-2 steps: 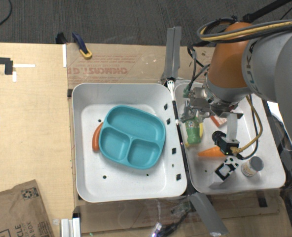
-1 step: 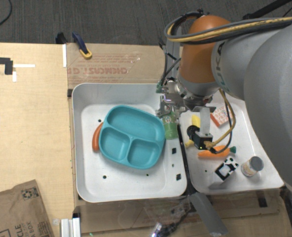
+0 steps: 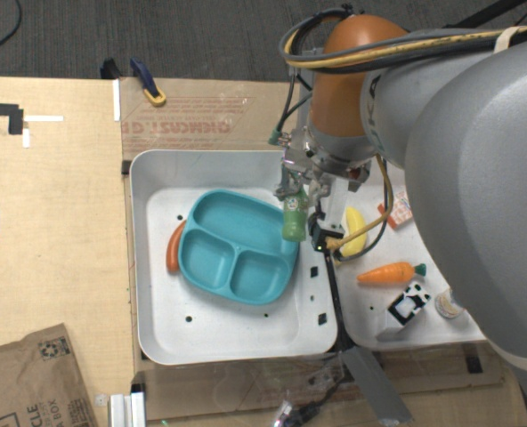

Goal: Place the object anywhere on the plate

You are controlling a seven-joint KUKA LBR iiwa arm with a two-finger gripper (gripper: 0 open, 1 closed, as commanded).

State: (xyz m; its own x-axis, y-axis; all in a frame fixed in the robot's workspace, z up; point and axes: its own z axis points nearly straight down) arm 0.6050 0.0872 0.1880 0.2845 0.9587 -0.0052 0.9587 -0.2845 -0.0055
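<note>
Camera view: gripper (image 3: 296, 205) pinching a green object (image 3: 294, 221) over the right rim of the teal plate (image 3: 237, 249) in the left bin (image 3: 157, 327). A good release would shift further left over a compartment, then lower before parting the fingers.

A: How is the light looking?

B: Bright, even light is falling from above, washing out the white bin (image 3: 148, 265) walls a little, and the plate (image 3: 237, 247) is throwing only a soft, thin shadow.

A: Any blur?

B: The big grey arm (image 3: 477, 176) at the right is sitting close and looking soft, while the cardboard tabletop (image 3: 50, 229) is staying fairly sharp.
</note>
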